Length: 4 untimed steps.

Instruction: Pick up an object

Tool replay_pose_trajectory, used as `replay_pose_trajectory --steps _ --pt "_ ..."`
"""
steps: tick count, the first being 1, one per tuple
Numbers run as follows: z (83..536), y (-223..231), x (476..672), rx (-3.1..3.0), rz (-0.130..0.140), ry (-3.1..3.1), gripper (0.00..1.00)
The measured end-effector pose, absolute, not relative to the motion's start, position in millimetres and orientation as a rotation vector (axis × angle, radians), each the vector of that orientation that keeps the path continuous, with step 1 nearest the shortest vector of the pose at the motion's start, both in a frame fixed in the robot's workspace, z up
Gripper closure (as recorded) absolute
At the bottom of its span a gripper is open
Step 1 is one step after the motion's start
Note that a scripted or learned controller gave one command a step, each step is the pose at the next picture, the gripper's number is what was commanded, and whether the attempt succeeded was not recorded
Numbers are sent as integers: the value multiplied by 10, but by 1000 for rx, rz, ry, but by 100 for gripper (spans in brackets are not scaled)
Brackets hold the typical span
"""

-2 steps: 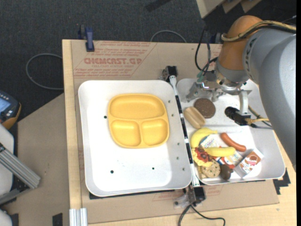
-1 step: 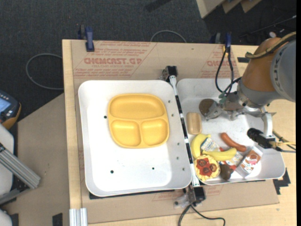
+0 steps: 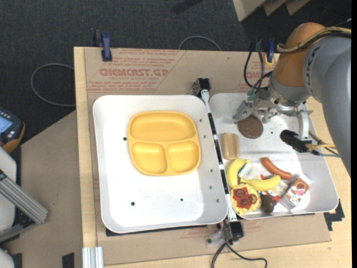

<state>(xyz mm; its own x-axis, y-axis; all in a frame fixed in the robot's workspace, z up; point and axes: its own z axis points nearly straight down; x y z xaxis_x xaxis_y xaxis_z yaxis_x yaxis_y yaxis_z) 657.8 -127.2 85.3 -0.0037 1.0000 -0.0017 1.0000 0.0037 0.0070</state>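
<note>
The claw [image 3: 252,114] sits over the round brown patty [image 3: 250,127] near the right bin's [image 3: 323,197] far edge. I cannot tell if it grips. The flat patty could slip out.

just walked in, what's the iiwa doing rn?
The arm is reaching into the right bin, gripper low over a brown round patty near the bin's far end. Whether it has a grip can't be told. The other toy foods, including the bananas, hot dog and pizza slice, lie nearer the front. The left bin holds a yellow divided plate.
</note>
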Motion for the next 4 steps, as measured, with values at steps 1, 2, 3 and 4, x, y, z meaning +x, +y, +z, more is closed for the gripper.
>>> replay_pose_trajectory --steps 1,2,3,4 --pt "844 -1133 5632 2229 -6 2224 0" --pt "851 -1386 6158 2216 3 2218 0" --pt "850 -1135 6517 2214 5 2223 0" --pt "959 -1150 6509 2215 6 2219 100"
